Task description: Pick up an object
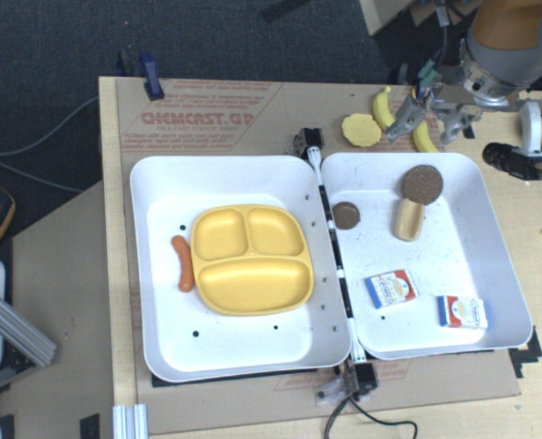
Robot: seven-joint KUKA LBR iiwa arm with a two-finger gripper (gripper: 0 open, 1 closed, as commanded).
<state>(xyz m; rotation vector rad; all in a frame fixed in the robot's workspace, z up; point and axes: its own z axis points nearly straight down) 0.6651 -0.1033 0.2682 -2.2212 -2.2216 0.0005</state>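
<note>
My gripper (428,124) hangs over the bench just behind the right bin (462,250), its two fingers (400,123) spread open with nothing held between them. Below it on the bench lie a yellow banana (383,106), partly hidden by the fingers, and a yellow rounded piece (362,130). Inside the right bin are a dark brown round cookie (423,183), a tan cylinder (408,219), a small brown disc (345,215) and two small cartons (390,289) (461,312).
The left bin (161,208) holds a yellow divided plate (250,258) and an orange sausage (185,263) at its left side. A black clamp (308,141) sits where the two bins meet at the back. A blue clip (150,76) stands at the bench's far left corner.
</note>
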